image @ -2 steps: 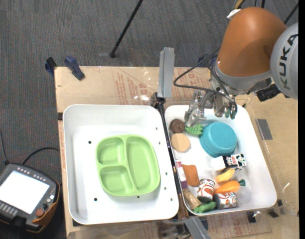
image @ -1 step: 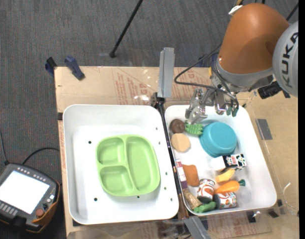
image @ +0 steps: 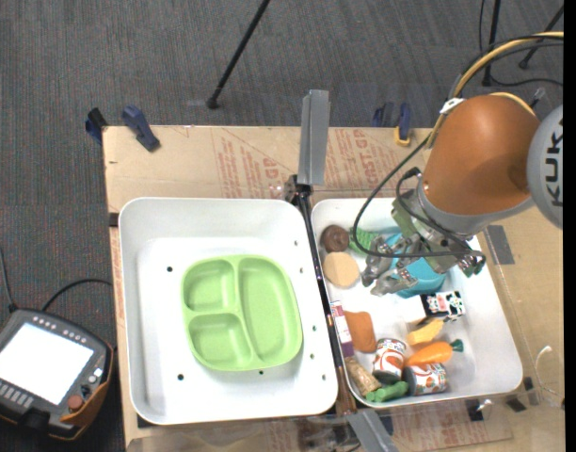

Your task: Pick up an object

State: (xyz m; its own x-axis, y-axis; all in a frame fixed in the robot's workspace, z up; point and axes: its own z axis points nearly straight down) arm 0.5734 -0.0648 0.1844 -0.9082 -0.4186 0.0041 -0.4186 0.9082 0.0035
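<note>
My gripper (image: 390,278) hangs low over the right bin (image: 490,347), under the orange wrist band, just right of a tan round bun (image: 342,269) and over a teal cup (image: 422,273). A dark brown ball (image: 335,238) lies behind the bun. Toward the front of the bin lie an orange block (image: 360,330), a carrot (image: 429,353), two small cans (image: 390,357), a black-and-white carton (image: 444,303) and a yellow piece (image: 426,330). I see nothing clearly held between the fingers.
The left bin (image: 147,224) holds a green divided plate (image: 241,311). A grey post (image: 314,144) stands behind the divide between the bins. A tablet controller (image: 43,365) lies on the floor at left. Clamps sit at the bench's back edge.
</note>
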